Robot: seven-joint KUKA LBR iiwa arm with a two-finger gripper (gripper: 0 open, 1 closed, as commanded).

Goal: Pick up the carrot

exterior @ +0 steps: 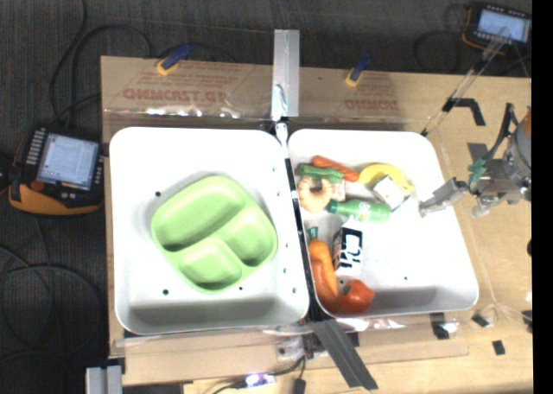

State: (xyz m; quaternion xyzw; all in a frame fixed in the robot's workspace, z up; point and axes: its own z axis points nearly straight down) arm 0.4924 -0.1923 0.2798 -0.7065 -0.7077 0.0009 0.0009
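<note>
Hand [441,196] at the right edge of the frame hangs just over the right rim of the right bin [432,280], nothing between its fingers; how wide they stand I cannot tell. The carrot [322,270] lies at the bin's lower left, against the left wall, its lower end touching a red vegetable [354,297] and a black-and-white packet [349,250] just beside it. A good approach would cross the bin and descend on the carrot's upper half, fingers closing across its width, clear of the wall and packet.
</note>
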